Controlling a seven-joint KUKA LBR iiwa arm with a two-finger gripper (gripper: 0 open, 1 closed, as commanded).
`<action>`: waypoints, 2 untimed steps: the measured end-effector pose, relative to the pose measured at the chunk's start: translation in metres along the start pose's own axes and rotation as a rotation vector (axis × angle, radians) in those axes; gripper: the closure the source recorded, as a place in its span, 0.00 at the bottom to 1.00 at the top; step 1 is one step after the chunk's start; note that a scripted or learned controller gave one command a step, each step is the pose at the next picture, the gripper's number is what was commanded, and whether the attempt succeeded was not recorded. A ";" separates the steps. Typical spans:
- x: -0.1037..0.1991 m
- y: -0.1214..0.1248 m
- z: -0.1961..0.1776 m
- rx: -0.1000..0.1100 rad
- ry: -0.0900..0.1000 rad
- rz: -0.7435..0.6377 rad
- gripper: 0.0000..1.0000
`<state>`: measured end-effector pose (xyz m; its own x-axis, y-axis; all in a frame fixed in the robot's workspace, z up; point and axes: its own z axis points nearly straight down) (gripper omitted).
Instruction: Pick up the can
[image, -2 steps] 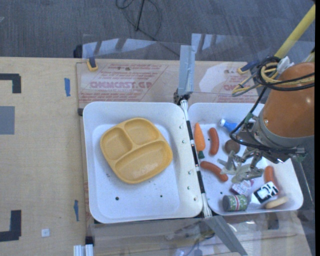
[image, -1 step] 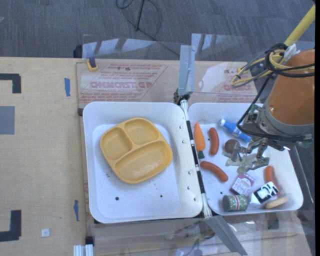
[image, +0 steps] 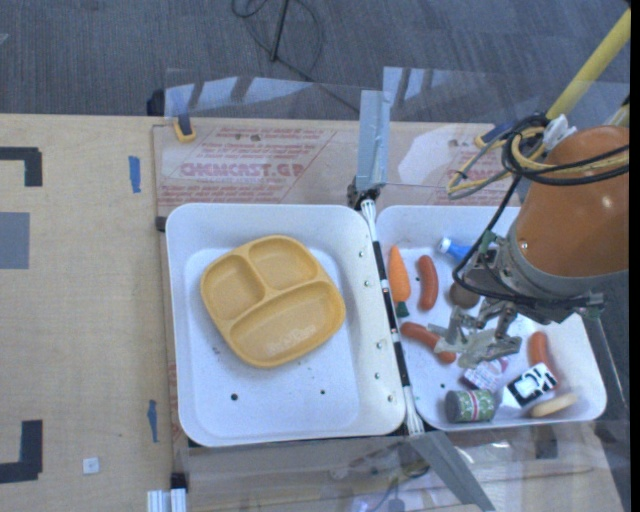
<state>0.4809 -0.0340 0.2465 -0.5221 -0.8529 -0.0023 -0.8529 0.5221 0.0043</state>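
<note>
The can (image: 470, 405) is a small green tin lying on its side near the front wall of the right bin (image: 590, 400). My gripper (image: 480, 338) hangs above the middle of that bin, a short way behind the can and apart from it. Its metal fingers (image: 462, 328) point down and look spread, with nothing between them. The arm's orange band and grey wrist cover the back right part of the bin.
Around the gripper lie an orange carrot (image: 398, 273), several red sausages (image: 428, 282), a blue item (image: 457, 247), a black-and-white object (image: 531, 384) and a tan piece (image: 553, 405). The left bin (image: 190, 400) holds a yellow divided plate (image: 272, 298).
</note>
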 end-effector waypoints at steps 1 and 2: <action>0.029 -0.018 -0.019 0.001 -0.002 -0.287 1.00; 0.029 -0.018 -0.019 0.001 -0.002 -0.288 0.00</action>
<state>0.4811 -0.0680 0.2652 -0.2588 -0.9659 -0.0051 -0.9659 0.2587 0.0021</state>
